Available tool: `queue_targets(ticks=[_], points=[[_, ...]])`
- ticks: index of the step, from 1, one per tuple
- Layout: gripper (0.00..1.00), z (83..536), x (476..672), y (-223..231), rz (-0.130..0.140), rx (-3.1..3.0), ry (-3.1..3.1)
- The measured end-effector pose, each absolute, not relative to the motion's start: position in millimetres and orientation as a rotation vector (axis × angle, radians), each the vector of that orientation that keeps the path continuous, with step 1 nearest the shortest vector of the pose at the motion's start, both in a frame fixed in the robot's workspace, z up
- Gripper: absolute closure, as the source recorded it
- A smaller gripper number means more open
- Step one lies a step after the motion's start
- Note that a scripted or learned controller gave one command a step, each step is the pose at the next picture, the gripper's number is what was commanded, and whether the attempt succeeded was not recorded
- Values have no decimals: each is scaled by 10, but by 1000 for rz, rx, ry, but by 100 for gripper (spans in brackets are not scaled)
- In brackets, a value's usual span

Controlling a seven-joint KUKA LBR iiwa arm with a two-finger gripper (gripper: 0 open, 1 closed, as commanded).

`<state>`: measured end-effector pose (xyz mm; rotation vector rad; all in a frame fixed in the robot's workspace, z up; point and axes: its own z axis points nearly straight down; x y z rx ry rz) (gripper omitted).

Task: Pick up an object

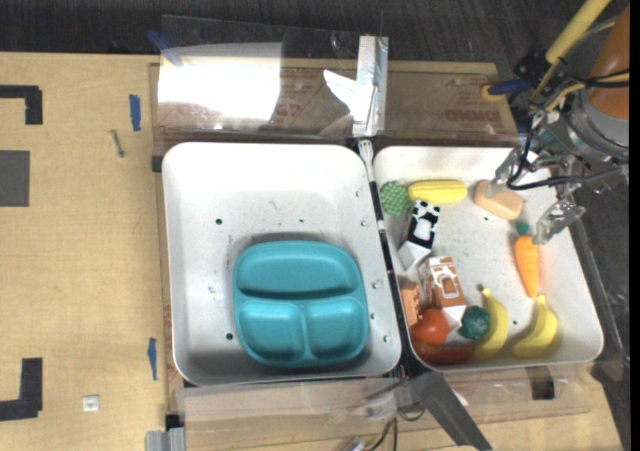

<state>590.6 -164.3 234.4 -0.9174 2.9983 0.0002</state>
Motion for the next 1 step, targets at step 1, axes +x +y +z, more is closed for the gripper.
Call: queue_targets(ticks=[1], points=[[0,939,5696,-1868,-2,-1174,2906]])
